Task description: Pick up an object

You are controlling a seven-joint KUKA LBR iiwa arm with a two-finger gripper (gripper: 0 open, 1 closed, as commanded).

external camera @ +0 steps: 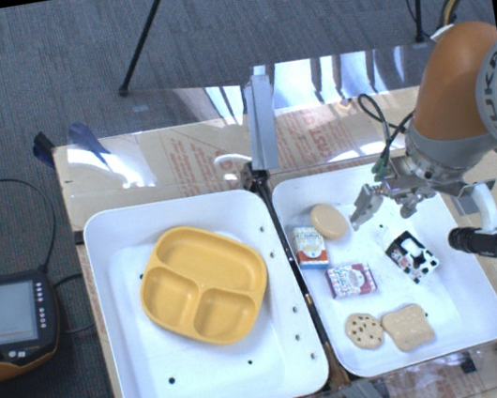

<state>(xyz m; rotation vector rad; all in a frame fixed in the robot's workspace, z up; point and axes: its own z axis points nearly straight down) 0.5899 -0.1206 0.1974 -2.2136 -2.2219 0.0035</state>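
My gripper (pixel 385 208) hangs over the upper middle of the right bin (pixel 480 295), below the orange wrist band. Its fingers stand apart and nothing is between them. A round tan bun (pixel 330 221) lies just to its left. A black-and-white patterned item (pixel 412 257) lies just below it. Further left sits a small red-and-white carton (pixel 310 245), and a red-and-white packet (pixel 351 280) lies mid-bin. A chocolate-chip cookie (pixel 363 330) and a slice of toast (pixel 407 327) rest near the front wall.
The left bin (pixel 129 357) holds a yellow divided plate (pixel 203 283). A metal post (pixel 261 129) stands at the back between the bins. A pendant with a screen (pixel 5 317) lies on the floor at far left.
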